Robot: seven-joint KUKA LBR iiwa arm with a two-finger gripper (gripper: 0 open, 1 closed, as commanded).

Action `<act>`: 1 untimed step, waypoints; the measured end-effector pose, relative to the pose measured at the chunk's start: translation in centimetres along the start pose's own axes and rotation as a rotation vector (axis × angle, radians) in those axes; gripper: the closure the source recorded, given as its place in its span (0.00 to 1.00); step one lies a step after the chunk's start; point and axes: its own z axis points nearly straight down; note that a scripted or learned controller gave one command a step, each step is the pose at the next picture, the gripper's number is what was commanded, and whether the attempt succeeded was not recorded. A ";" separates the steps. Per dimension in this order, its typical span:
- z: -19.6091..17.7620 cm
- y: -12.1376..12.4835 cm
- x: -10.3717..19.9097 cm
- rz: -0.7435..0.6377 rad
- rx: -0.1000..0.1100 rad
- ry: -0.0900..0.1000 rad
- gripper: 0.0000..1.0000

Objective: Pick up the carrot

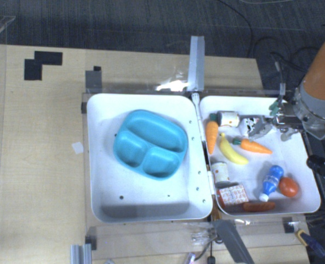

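The gripper (259, 126) hangs low over the back part of the right bin (310, 164), close to that bin's far wall. I cannot tell how its grip is set, and nothing shows between its tips. The grey arm with its orange band (323, 77) comes in from the right side, over the bin's right edge.

Just in front of the gripper lies a small carrot (254, 146), green end toward the bin's middle. A yellow banana (231, 150) lies just beside this carrot, farther from the arm. Past the banana, a second carrot (211, 136) lies along the wall between the two bins. A small white can (227, 118) sits beside the gripper, by the far wall.

Toward the near wall there is more stuff packed close: a blue bottle (271, 182), an orange-red round thing (288, 187) touching it, a little jar (220, 172), a red and white box (232, 194) and a reddish sausage shape (258, 206).

The left bin (104, 202) is well away from the gripper. A blue divided plate (150, 143) rests in its middle, with bare white floor all round it.
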 end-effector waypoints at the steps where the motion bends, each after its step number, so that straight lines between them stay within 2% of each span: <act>1: -1.8 -0.4 -8.7 -0.043 -0.004 -0.002 0.00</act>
